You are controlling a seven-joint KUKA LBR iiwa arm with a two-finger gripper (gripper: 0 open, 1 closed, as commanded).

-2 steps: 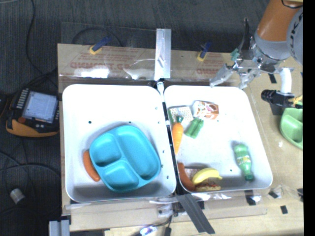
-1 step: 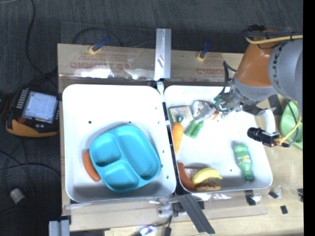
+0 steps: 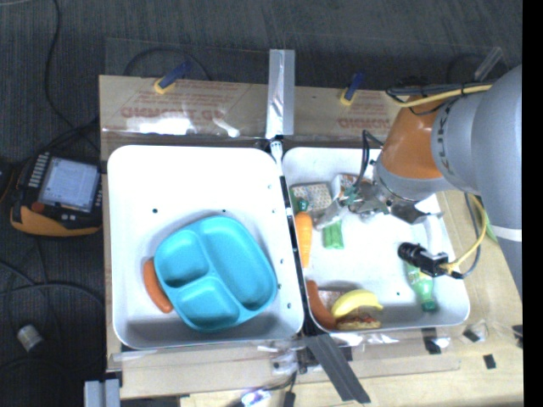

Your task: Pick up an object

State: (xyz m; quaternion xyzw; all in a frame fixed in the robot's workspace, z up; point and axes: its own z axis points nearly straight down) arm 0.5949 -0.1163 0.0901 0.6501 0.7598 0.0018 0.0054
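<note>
My gripper (image 3: 346, 202) is low in the upper left part of the right bin (image 3: 373, 159). It hangs just above a small green object (image 3: 333, 236) and beside a speckled green-and-white packet (image 3: 310, 196). An orange carrot (image 3: 303, 237) lies along that bin's left wall. A yellow banana (image 3: 356, 301) rests at the front on a brown, bun-like item (image 3: 363, 319), with a reddish-brown sausage (image 3: 316, 305) to their left. A green bottle (image 3: 422, 289) lies at the front right. Whether the gripper holds anything is hidden.
The left bin (image 3: 136, 176) holds a blue divided plate (image 3: 216, 271) and an orange sausage (image 3: 156, 287) against the plate's left edge. The grey arm with its orange band (image 3: 416, 147) covers the right bin's back right corner.
</note>
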